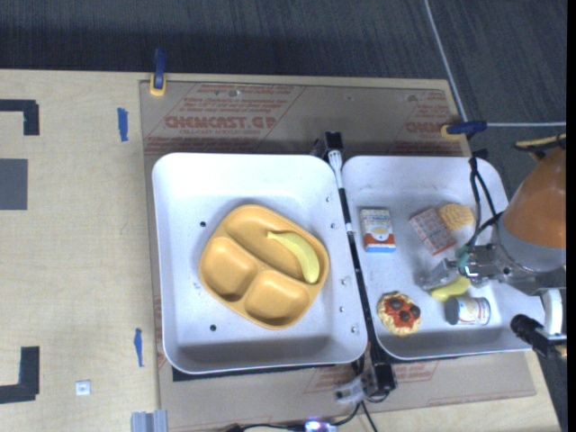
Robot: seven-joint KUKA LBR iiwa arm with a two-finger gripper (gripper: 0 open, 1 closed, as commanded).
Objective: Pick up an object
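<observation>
Yellow toy under gripper, long axis left-right (slightly tilted), right bin; fingers' state unclear.

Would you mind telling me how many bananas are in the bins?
1 for certain: a banana in the yellow divided tray, left bin. A yellow item beneath the gripper, right bin, may be another.

Light: we see even, bright overhead light on the tabletop | Glare: the white bins shine pale, near washed out | Shadows: soft and short under the yellow tray | Focus: we find it mildly soft throughout, small labels unreadable | Background: the floor lies dim.
</observation>
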